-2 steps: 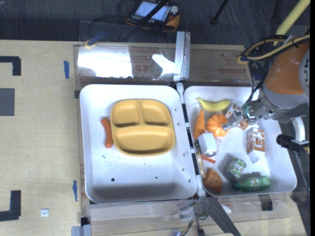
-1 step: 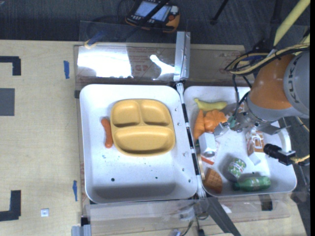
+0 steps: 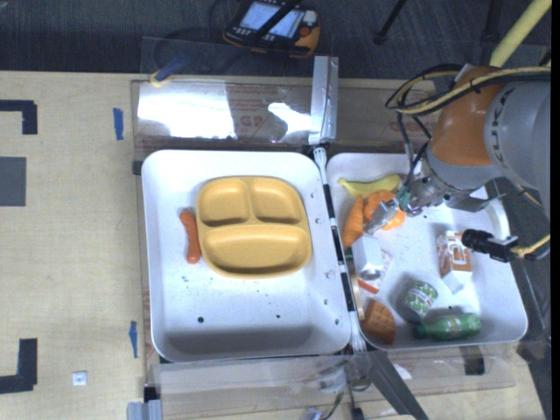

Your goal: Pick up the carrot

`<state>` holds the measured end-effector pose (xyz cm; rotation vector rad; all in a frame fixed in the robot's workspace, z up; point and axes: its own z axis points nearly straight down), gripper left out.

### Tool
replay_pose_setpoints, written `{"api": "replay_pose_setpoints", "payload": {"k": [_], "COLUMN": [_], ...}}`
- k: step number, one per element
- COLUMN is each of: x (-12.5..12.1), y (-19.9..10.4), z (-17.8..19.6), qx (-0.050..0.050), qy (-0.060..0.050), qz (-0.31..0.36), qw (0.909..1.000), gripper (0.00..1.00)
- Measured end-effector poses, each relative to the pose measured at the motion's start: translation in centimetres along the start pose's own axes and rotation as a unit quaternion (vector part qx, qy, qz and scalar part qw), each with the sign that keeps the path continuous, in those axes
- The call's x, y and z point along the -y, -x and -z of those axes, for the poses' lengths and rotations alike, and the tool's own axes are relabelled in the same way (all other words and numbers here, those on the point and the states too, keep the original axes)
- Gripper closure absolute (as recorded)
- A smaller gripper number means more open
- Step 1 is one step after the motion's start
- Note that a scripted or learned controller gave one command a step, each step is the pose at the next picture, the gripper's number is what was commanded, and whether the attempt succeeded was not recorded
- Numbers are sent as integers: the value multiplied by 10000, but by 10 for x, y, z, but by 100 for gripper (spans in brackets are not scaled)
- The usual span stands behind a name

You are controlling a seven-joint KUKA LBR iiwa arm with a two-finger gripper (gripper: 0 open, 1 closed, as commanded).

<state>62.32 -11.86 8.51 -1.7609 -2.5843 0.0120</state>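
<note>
Left to right: the desk (image 3: 61,261) is bare pale wood with a few dark tape marks. The left bin (image 3: 166,322) has a yellow divided plate (image 3: 254,226) and an orange sausage-looking thing (image 3: 191,236) beside it. In the right bin (image 3: 507,318), the carrot (image 3: 354,220) lies near the bin's left wall, toward its far-left corner. The claw (image 3: 387,217) is right down on it, so this looks like the grasp step. Can't tell if it's wide or narrow. Next it needs a firm pinch, then a straight lift. Dark floor beyond the desk.
</note>
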Motion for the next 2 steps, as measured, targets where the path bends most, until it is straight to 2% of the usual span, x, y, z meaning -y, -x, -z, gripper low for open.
{"api": "replay_pose_setpoints", "payload": {"k": [1, 2], "x": [0, -54], "y": [1, -19], "z": [8, 99], "qx": [7, 41], "qy": [0, 77], "qz": [11, -572], "qw": [10000, 9983], "gripper": [100, 100]}}
